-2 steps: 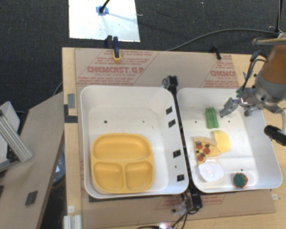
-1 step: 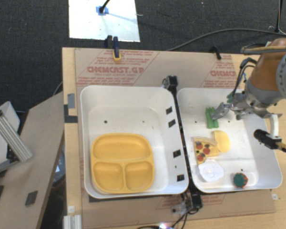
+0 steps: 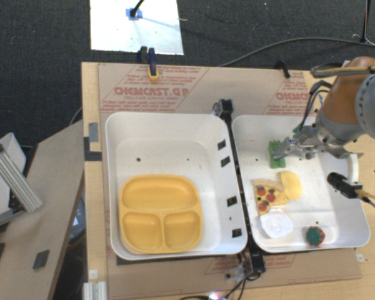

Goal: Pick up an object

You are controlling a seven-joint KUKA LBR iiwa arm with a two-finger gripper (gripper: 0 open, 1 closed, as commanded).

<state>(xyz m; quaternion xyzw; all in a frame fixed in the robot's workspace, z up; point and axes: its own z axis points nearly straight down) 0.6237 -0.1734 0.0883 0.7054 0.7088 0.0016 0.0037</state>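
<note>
Four small things lie in the right-hand bin (image 3: 356,227), and the arm (image 3: 353,102) has its claw (image 3: 282,150) down among them, right at a green block (image 3: 276,153) near the bin's upper left. Whether the claw is spread, clamped, or actually has the block I can't tell from here; the metal at the tip and the green piece run together, and I see no clean gap or pinch. The block looks upright and close to the claw tip, possibly touching it, so I'd judge this is the approach or the closing part of the pick. Just below it sit a pizza slice (image 3: 267,195) with red dots and a pale yellow chip-like piece (image 3: 291,184), the two touching or overlapping; lower still is a white lump (image 3: 277,224), and off toward the bin's lower right a small green and red ball (image 3: 315,234), apart from the rest. The left bin (image 3: 169,133) holds a yellow divided tray (image 3: 160,212), which is no part of this. To do it well, I think the claw should straddle the block squarely, go low enough to catch its body and not its top edge, then lift straight up. The block stands near the centre wall, so a sideways nudge could tip it.
</note>
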